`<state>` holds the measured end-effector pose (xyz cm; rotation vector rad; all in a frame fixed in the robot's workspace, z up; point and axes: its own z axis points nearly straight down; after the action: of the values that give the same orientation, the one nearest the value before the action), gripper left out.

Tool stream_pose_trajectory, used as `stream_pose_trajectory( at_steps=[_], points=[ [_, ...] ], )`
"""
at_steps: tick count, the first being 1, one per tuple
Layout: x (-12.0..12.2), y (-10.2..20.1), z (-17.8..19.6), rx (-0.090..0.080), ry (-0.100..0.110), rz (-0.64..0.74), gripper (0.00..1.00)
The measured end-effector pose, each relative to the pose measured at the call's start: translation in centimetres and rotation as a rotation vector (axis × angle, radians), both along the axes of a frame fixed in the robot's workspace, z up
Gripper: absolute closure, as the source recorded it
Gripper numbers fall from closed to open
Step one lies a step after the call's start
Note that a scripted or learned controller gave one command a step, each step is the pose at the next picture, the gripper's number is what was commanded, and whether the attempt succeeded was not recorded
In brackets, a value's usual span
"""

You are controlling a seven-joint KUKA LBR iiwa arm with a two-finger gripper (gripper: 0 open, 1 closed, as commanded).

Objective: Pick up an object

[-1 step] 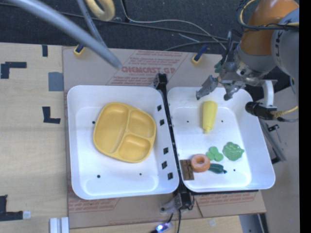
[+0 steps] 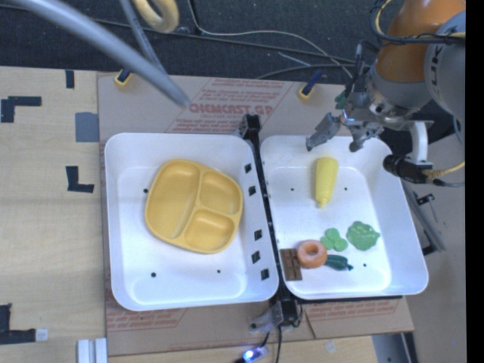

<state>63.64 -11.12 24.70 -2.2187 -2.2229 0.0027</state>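
Above the far edge of the right white bin (image 2: 397, 225), the two-finger pincer (image 2: 338, 138) hangs with its dark fingers spread wide and nothing between them, carried by the grey arm with the orange band (image 2: 420, 21). Just below it, apart from the fingers, a yellow plastic corn-shaped piece (image 2: 326, 178) lies on the bin floor, narrow end toward the camera. Nearer the front of that bin lie a green leafy plastic piece (image 2: 363, 235), a smaller green piece (image 2: 334, 240), an orange ring-shaped doughnut (image 2: 311, 253) and a small brown block (image 2: 291, 264). Across the divider, the left white bin (image 2: 121, 225) holds a yellow compartment tray (image 2: 194, 205). Both bins rest on the tabletop (image 2: 45, 225).
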Motion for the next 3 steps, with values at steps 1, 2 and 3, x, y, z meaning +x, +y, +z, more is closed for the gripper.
stream_pose_trajectory(
  at_steps=[1,2,3],
  points=[
    [0.0,0.3,-6.5,0.000,0.005,0.000,0.00],
    [-0.3,-0.3,-11.2,-0.001,0.005,-0.001,0.00],
    [0.3,-0.1,-13.8,-0.001,-0.019,0.003,0.00]
  ],
)
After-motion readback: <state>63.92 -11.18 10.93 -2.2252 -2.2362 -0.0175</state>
